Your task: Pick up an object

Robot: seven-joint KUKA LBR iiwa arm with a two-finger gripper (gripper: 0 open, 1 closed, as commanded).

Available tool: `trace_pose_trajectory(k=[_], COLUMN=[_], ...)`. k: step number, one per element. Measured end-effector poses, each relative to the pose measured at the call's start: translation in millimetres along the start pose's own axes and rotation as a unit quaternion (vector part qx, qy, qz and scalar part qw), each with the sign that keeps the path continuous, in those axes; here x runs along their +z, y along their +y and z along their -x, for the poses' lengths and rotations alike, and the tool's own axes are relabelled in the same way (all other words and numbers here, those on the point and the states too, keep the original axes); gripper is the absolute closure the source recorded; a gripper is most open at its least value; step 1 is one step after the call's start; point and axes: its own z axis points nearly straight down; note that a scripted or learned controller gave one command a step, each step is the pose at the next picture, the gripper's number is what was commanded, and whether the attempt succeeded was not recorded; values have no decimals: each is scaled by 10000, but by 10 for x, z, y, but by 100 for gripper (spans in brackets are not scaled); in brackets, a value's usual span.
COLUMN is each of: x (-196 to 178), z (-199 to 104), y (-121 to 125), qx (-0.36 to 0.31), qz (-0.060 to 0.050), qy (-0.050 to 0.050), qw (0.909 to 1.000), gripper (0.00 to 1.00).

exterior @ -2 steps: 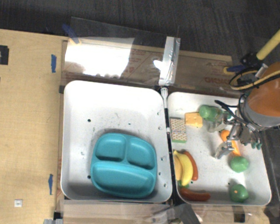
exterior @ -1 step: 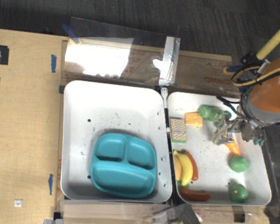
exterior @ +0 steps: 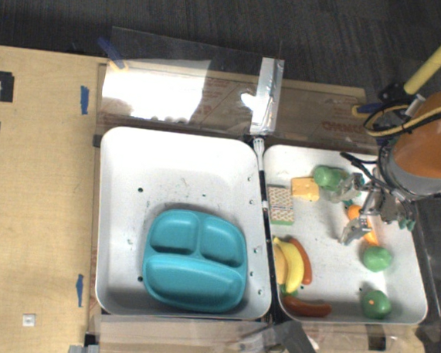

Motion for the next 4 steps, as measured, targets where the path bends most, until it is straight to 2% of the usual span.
trace_pose_trajectory(k=[1, 2, 3, 4], x=[130, -15, -1704, -1728], z=[-122, -74, 451, 496], y=[84, 87, 140, 750], qx=[130, 121, 416, 339], qz=[10, -6, 2, 21], qy=[51, -22, 2, 58], qw=[9999, 9999, 9991, 9994], gripper=[0, 100, 100, 100])
